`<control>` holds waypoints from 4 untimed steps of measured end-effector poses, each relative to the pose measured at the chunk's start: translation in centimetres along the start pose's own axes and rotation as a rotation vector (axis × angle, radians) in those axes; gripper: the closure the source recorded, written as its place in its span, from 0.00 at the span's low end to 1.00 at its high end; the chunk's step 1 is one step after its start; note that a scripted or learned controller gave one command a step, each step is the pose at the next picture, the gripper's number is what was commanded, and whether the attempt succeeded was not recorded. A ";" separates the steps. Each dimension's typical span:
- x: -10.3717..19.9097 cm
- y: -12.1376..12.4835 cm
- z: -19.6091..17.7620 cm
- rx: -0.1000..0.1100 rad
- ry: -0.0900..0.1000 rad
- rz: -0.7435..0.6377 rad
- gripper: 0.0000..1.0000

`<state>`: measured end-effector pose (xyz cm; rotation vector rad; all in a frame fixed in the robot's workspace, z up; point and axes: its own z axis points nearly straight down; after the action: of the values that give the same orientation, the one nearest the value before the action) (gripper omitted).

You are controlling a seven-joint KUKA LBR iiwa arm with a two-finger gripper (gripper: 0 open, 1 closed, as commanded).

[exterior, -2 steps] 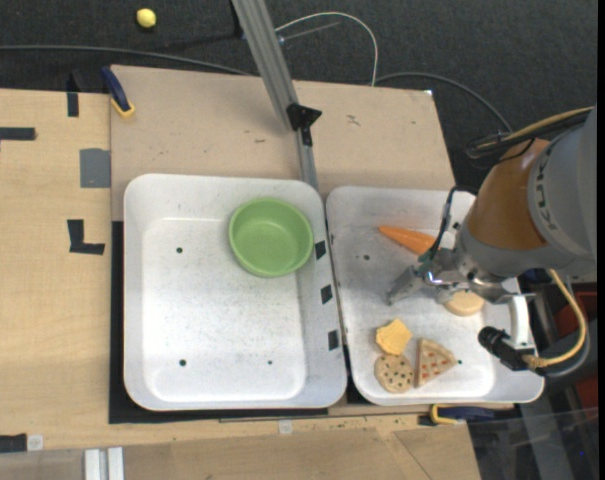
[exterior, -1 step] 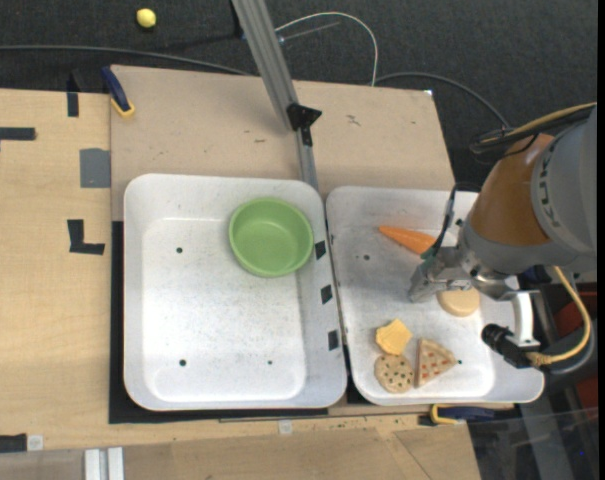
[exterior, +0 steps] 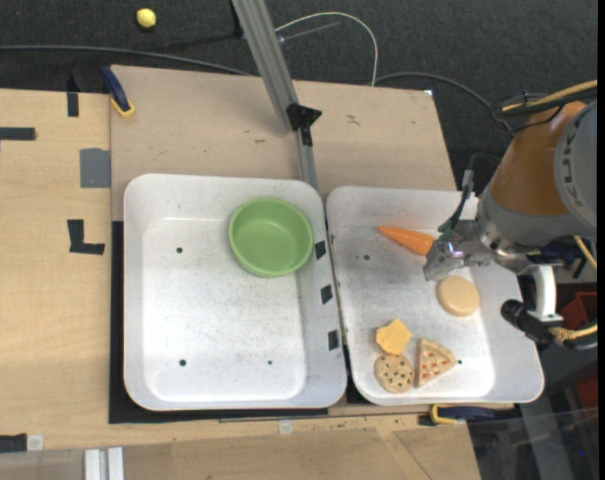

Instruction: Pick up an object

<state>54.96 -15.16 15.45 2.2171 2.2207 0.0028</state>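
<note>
Right now the grey two-finger gripper (exterior: 445, 260) hangs over the right shallow white bin (exterior: 367, 293), touching the blunt end of the orange plastic carrot (exterior: 406, 237), whose long axis runs left from the gripper. Its opening cannot be told. A round beige disc (exterior: 459, 296) lies just below the gripper.

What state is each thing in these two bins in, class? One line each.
green bowl: upright, in the left bin.
carrot: lying flat in the right bin, at the gripper.
round cream piece: flat, below the gripper.
orange piece, cookie, pizza slice: flat, clustered at the front.
</note>
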 end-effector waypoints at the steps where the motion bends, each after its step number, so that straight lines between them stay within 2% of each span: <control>1: 0.5 -0.3 -4.4 0.001 0.001 0.000 1.00; 2: 0.5 -0.1 -9.3 -0.001 0.000 0.000 1.00; 3: 5.5 2.6 -9.7 0.003 0.003 -0.006 1.00; 4: 10.9 4.1 -9.9 0.005 0.003 -0.005 1.00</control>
<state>58.98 -4.24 25.36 2.2149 2.2304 0.0009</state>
